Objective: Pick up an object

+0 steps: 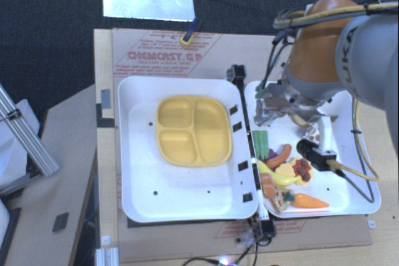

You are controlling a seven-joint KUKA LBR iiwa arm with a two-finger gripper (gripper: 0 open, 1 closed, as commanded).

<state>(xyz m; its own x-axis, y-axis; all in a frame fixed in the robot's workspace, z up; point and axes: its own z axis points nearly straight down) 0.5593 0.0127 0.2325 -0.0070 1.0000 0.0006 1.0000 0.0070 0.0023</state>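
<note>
Camera view, nearest first: a toy carrot (308,201), banana (282,174) and other play food crowd the right bin's (355,193) front. Left, a yellow divided plate (192,131) fills its bin (134,196). Farther back, the claw (269,114) hangs over the right bin; its grip I cannot tell.

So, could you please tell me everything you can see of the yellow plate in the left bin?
The yellow plate is a rounded square of what looks like matt plastic, divided by raised ridges into three compartments: two on its far half and one wide one along its near half. All three look bare. It lies flat, right side up, turned slightly askew, on the floor of the left bin, a little toward the far side. Nothing else touches it.
</note>
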